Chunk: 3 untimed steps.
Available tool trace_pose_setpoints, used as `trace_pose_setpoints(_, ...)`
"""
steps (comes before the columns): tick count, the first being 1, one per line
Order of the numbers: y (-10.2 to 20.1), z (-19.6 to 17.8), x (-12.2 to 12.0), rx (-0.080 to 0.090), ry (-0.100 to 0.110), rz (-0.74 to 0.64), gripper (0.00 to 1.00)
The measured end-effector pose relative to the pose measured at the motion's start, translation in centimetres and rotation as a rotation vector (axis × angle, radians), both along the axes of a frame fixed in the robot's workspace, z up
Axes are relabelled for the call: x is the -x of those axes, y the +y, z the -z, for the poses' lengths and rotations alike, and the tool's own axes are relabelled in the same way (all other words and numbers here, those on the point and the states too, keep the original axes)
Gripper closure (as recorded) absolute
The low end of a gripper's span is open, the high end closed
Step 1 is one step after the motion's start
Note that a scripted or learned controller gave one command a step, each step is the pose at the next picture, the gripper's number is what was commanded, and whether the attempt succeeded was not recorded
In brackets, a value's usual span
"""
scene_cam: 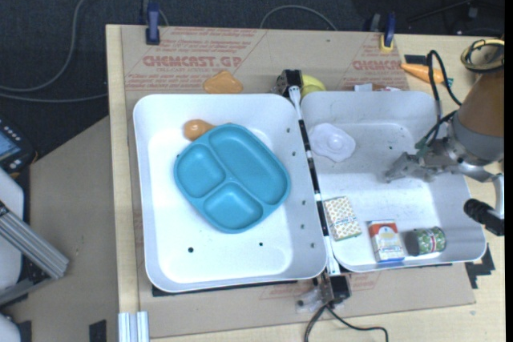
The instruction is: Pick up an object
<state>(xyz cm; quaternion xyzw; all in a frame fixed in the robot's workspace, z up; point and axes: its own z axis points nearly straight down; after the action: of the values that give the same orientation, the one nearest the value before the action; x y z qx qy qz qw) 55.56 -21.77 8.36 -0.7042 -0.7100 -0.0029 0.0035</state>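
The left bin (160,196) holds a blue divided tray (231,176) and an orange lump (196,128). The right bin (449,204) holds a clear lid (331,142), patterned packet (342,218), small carton (387,241) and green can (426,241). The gripper (405,166) hangs there; I cannot tell how its fingers stand.

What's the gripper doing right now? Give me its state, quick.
Gripper: low over the right bin, nothing seen between its fingers; open or shut cannot be told from this view.

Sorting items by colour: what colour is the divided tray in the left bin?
Light blue. The tray shows in the camera view.
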Motion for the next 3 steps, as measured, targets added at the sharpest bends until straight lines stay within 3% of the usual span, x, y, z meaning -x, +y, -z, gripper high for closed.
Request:
trace_pose_setpoints(1, -0.3, -0.1, 7.9, 0.0, 0.005, 0.009, 0.0)
trace_pose_setpoints(2, 0.5, -5.5, 1.4, 0.013, -0.01, 0.003, 0.0)
trace_pose_setpoints(3, 0.6, -2.2, -10.0, 0.011, -0.01, 0.002, 0.0)
